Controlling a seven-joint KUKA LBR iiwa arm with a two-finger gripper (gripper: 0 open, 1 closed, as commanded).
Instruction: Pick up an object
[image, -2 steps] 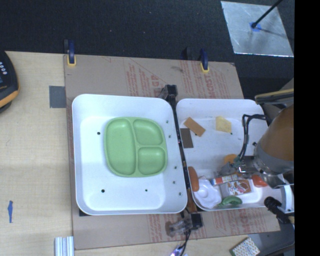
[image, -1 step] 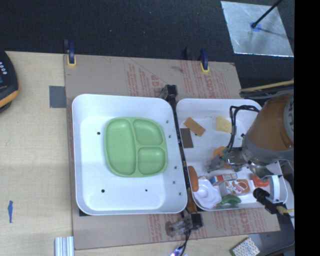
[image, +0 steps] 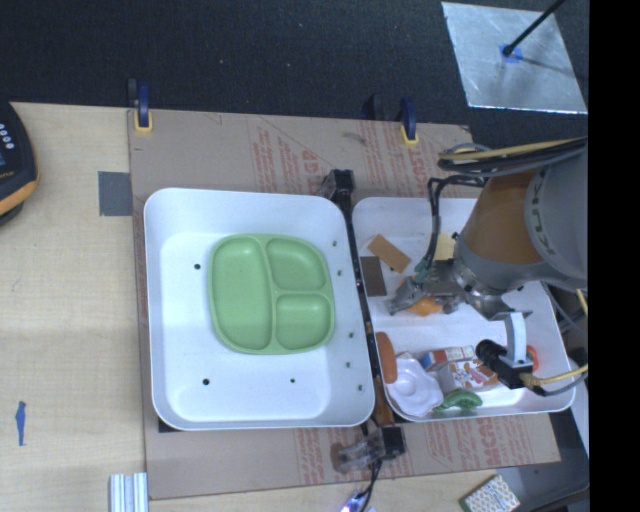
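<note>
My gripper (image: 408, 297) is low in the right bin (image: 455, 210), reaching in from the right toward the bin's left wall. A small orange piece (image: 428, 309) lies right under it, partly hidden by the wrist; whether it is gripped I cannot tell. A tan block (image: 388, 252) lies tilted just beyond the gripper, and a dark flat card (image: 371, 276) sits to its left. Nearer the front are an orange-red sausage shape (image: 386, 356), a crumpled white item (image: 414, 391), a red-and-white packet (image: 459, 371) and a green piece (image: 461, 402).
The left bin (image: 170, 300) holds a green divided plate (image: 271, 293) at its middle. Clamps sit between the bins at the back (image: 340, 183) and the front (image: 372, 447). The arm's grey body and orange band cover the right bin's back right part.
</note>
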